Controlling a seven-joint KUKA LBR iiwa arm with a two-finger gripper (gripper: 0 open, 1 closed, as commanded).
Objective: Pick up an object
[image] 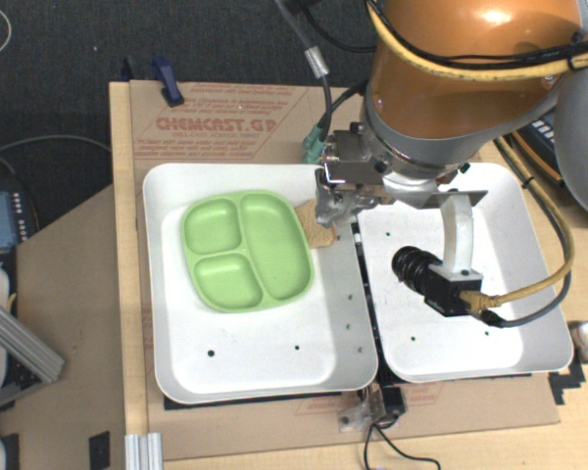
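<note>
While the tool (pixel 331 204) hangs low over the inner wall of the left bin (pixel 167 189), the green divided plate (pixel 246 251) lies just to its left, long axis slanting across that bin. Its plastic is smooth, glossy and three-welled; how wide the tool stands, I cannot tell.

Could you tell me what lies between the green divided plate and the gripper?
A small tan object by the green divided plate, below the gripper, in the camera view.
</note>
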